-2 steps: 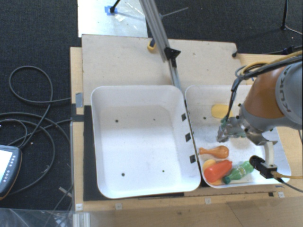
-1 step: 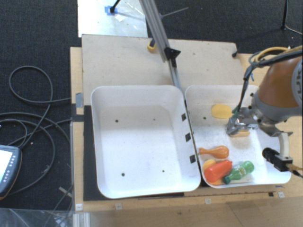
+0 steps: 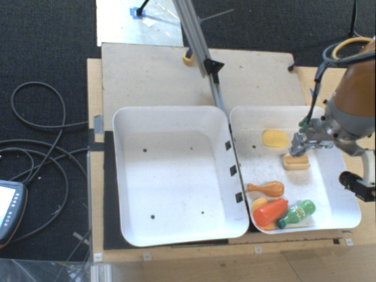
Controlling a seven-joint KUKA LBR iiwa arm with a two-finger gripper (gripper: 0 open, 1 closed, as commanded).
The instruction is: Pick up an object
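Observation:
The right bin (image 3: 335,213) holds several toy foods. A yellow lemon-like piece (image 3: 275,138) lies near its back. A tan bun-shaped piece (image 3: 296,162) sits just below my gripper (image 3: 298,147), which hangs right over its top edge. Nearer the front lie an orange drumstick (image 3: 267,188), a red-orange pepper (image 3: 270,211) and a green bottle (image 3: 296,212), packed close together. The arm comes in from the right over the bin's rim. The bun rests on the bin floor and nothing shows between the fingers.
The left bin (image 3: 123,175) stands beside the right one, sharing a middle wall (image 3: 232,169). A slanted metal pole (image 3: 197,34) crosses the back of the bench. Cables and a pendant (image 3: 9,207) lie on the floor at left.

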